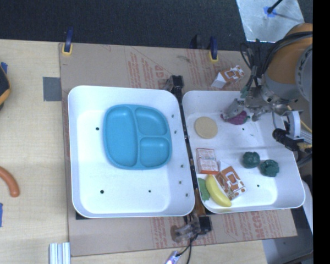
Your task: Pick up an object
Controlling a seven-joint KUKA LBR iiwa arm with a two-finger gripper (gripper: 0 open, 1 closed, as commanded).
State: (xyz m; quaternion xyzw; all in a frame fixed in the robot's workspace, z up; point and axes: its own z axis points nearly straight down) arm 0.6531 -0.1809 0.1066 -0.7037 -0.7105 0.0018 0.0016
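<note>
Overhead view of the bench. The gripper [237, 112] is lowered into the right bin [289, 194] near its far edge, directly over a small purple object [239, 117], possibly a toy eggplant or plum; its shape is half hidden by the tool. Whether the claw is released or clenched on this object cannot be told from here.

To do the step well, the fingers should straddle the purple object squarely and close fully before any lift; the lift should be straight up, clear of the bin's far wall, because a rounded toy is likely to slip from a partial pinch.

The right bin also contains a tan round disc [206, 127] toward its left edge, two dark green lumps [251, 159] [270, 168] side by side toward its right edge, and, in the near left corner, a banana [216, 191] lying beside two red-and-white packets [207, 160] [231, 181]. The left bin [85, 199] holds a blue divided plate [137, 136], its three compartments bare.
</note>
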